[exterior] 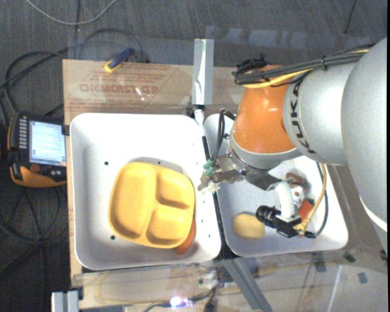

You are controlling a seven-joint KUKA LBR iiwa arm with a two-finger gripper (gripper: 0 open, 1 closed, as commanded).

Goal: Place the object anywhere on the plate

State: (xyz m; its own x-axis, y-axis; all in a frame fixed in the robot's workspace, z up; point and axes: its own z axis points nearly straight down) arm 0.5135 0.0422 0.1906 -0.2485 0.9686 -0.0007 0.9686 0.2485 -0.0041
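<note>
- The yellow lump [248, 226] has to end up on the yellow plate [155, 203]. The plate lies in the left bin [94, 142] and has three dips in it.
- A red thing [188, 240] peeks out from under the plate's front right edge. Leave it alone.
- The gripper [209, 177] hangs over the wall between the two bins. You cannot tell if it is open or closed, or if it holds anything.
- The lump lies in the right bin [333, 236], near the front wall.
- It looks round, so it may roll. Come straight down over its middle and squeeze gently.
- Lift it high over the wall, then set it low into a dip.
</note>
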